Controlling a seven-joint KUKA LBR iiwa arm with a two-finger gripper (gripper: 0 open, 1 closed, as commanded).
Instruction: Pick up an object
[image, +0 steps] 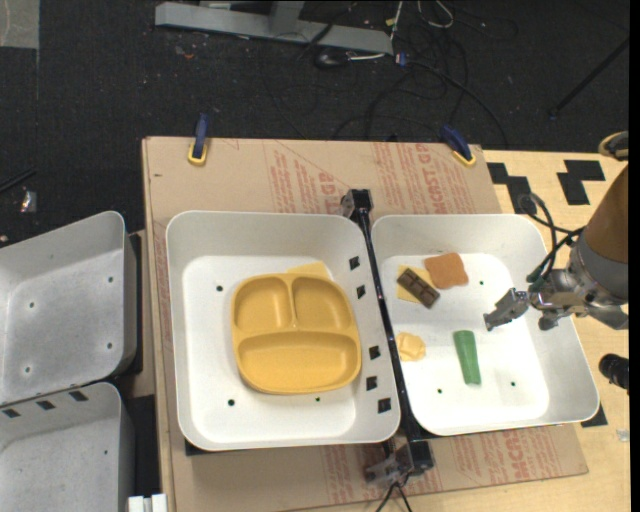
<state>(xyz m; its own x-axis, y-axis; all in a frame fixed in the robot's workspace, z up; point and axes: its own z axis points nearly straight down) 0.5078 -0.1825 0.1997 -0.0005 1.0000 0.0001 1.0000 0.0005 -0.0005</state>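
Observation:
The right bin (520, 400) holds an orange-brown piece (446, 269), a dark brown block (417, 287), a small yellow piece (411, 347) and a green cylinder (467, 357). My gripper (508, 311) hangs over the right side of this bin, to the right of and slightly above the green cylinder. Nothing is seen between its fingers. The arm reaches in from the right edge.
The left bin (200, 400) carries a yellow divided tray (296, 333) with a pale yellow flat piece (312, 272) under its far edge. A black divider (375, 300) runs between the bins. White metal panels (60, 300) lie left of the bench.

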